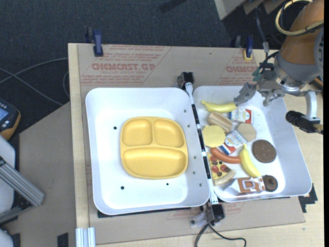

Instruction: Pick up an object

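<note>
Two fingers spread wide, your gripper (256, 92) hovers empty over the right bin (293, 153), just beside the banana (218, 106). You're mid-approach; next, drop down and close on it.

Yellow three-compartment tray (153, 147) sits centred in left white bin (103, 138). Cardboard sheet (128, 66) with red print covers the counter; two blue clamps (95, 39) pin its far edge.
</note>
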Tool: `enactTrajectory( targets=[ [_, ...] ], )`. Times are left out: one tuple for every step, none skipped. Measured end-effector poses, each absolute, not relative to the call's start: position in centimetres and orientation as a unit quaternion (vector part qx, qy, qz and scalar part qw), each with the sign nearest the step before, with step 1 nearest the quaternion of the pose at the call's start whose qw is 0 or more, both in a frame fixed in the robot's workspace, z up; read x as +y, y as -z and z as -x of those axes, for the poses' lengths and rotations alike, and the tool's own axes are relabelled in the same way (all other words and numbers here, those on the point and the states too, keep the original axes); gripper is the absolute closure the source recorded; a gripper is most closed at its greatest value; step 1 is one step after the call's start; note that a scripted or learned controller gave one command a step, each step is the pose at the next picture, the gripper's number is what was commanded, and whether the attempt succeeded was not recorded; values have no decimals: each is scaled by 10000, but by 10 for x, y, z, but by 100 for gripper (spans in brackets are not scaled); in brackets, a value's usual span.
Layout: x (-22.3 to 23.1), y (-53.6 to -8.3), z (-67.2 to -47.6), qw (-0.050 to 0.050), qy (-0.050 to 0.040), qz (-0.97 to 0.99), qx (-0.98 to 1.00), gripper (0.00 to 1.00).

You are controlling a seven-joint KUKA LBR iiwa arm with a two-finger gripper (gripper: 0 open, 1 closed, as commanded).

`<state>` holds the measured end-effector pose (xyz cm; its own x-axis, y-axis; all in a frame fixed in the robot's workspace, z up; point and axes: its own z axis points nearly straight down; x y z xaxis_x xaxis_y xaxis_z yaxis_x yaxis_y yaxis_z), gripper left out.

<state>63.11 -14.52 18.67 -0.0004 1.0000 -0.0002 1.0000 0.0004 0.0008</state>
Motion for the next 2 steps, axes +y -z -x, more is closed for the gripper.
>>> enactTrajectory(
  targets=[
    [-150, -95, -599, 17, -7, -7069, 7074, 0],
    [-165, -84, -518, -26, 20, -7087, 7055, 0]
  ],
)
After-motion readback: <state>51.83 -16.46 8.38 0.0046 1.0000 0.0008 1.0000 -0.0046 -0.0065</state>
